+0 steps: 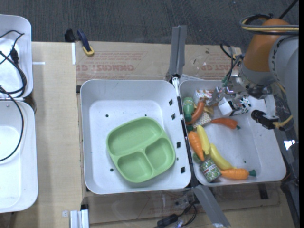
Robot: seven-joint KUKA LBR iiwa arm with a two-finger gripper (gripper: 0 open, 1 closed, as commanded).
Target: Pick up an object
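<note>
Hovering over the right bin (266,151) (toy vegetables inside), the gripper (224,98).

Fixed overhead cam, slanted down, both bins (90,127) in frame.

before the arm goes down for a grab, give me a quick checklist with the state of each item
1. Gripper over the right bin: ok, it hangs above the bin's far end.
2. Something between its fingers: cannot tell, the wrist hardware hides them.
3. Targets within the right bin: ok, an orange carrot, a yellow banana and a red-orange pepper lie there.
4. Targets separated: not ok, the toys along the left wall are piled and touching.
5. Easiest pick: ok, the pepper lies apart from the pile, nearest the gripper.
6. Left bin: ok, it holds a green divided plate, away from the arm.
</note>
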